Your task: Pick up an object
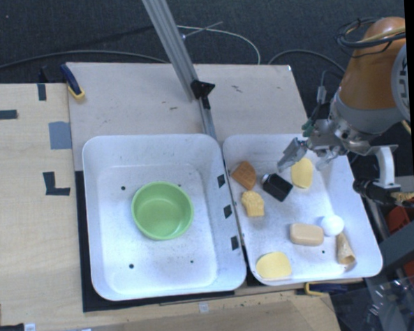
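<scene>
My gripper (308,158) hangs over the upper part of the right bin (360,215), its two fingers spread apart. A pale yellow lump (303,174) lies on the bin floor just below and between the fingertips; I cannot tell if they touch it. A black block (277,187) sits close to the left finger. Further left lie an orange-brown waffle piece (244,174) and a yellow crumbly piece (253,205). Toward the front are a tan block (306,233), a white ball (331,224), a yellow disc (273,266) and a cone (345,249).
The left bin (104,202) holds a green bowl (162,210). A slanted metal pole (175,44) ends at the bins' shared back edge. The arm's orange band (372,60) rises at the right, with cables behind the bench.
</scene>
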Robot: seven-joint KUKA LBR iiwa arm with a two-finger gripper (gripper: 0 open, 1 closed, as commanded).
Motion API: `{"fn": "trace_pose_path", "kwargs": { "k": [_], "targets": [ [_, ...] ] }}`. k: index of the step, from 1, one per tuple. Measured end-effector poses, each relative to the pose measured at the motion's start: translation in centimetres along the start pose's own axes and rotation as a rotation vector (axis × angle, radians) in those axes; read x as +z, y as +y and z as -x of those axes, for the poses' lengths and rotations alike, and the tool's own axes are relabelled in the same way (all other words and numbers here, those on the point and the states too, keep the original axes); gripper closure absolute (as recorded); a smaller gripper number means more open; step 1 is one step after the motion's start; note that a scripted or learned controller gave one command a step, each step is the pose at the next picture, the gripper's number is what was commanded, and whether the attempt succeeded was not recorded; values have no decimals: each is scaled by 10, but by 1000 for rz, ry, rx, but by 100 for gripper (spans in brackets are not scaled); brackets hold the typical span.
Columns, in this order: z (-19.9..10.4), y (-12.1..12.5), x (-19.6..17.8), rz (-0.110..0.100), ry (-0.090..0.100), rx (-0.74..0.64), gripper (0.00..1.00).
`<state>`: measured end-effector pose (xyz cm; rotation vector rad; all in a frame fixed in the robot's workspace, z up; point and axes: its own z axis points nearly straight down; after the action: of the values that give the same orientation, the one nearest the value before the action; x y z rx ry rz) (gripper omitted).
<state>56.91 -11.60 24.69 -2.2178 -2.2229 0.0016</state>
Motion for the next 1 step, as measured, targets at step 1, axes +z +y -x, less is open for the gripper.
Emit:
{"fn": "trace_pose_path", "kwargs": {
  "k": [1],
  "targets": [
    [0,0,0,0,0,0,0]
  ]
}}
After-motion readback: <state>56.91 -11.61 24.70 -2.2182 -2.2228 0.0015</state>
